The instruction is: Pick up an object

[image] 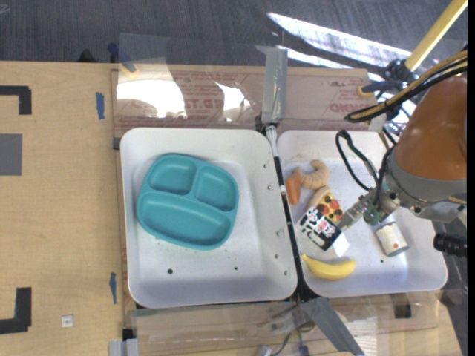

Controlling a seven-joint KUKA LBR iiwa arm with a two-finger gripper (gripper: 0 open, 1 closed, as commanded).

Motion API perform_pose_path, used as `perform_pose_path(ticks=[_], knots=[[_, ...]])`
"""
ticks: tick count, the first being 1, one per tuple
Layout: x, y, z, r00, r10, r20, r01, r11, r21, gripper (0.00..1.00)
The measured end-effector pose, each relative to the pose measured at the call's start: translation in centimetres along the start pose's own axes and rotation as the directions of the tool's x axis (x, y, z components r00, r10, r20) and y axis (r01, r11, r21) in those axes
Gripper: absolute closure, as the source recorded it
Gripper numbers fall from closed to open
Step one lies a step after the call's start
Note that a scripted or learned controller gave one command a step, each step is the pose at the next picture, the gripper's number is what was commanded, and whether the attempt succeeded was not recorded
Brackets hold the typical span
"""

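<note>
**Right bin, arm low over contents**

Yellow plastic banana (329,266) lies by right bin's (423,273) front edge. Behind it: black-and-white patterned card box (323,221), orange carrot-shaped toy (294,189), tan croissant (315,173). Pincer (355,215) touches the box's right side; opening cannot be told. Small white cylinder (390,239) just right. Teal divided plate (188,199) in left bin (148,273).

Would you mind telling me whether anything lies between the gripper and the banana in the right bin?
Nothing visible does. The gripper hangs above the patterned card, and the banana lies just below in the view, with bare bin floor around it.
</note>
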State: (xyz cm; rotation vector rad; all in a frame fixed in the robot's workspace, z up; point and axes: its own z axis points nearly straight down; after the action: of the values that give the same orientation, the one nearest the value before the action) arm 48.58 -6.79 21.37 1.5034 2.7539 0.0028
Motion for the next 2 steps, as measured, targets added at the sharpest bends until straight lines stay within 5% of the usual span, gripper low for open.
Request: perform_pose_path(ticks=[1, 2], knots=[[3.3, 1.6, 1.2, 0.909, 0.417, -0.002, -0.417, 0.909, 0.005, 1.0], [4.0, 4.4, -6.4, 0.998, 0.057, 0.001, -0.057, 0.998, -0.001, 1.0]])
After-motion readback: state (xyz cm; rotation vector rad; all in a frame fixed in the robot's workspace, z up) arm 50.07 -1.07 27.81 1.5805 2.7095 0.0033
